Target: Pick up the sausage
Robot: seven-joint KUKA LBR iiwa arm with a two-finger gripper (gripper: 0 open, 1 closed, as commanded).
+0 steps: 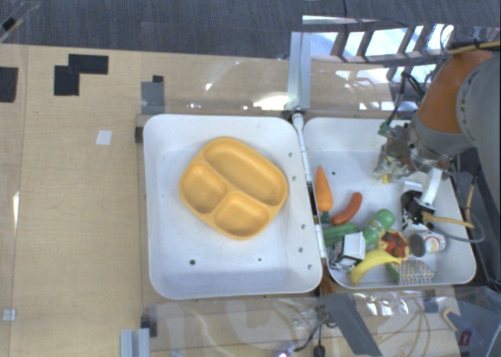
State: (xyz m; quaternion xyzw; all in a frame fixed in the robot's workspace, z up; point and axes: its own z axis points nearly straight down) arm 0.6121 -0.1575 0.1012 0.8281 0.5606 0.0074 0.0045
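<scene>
The sausage (347,208) is a short red-orange link lying at a slant in the right bin (344,144), near its left wall. Just to its left an orange carrot (323,189) lies almost touching it. My gripper (389,161) hangs from the grey arm with its orange band (442,105) over the upper middle of the right bin. It is to the right of and beyond the sausage, apart from it. Nothing shows in its grasp.
A pile fills the right bin's near end: green vegetables (338,232), a green round piece (383,220), a yellow banana (372,263), a red piece (394,244) and a small can (434,243). The left bin (168,269) holds a yellow divided plate (233,187).
</scene>
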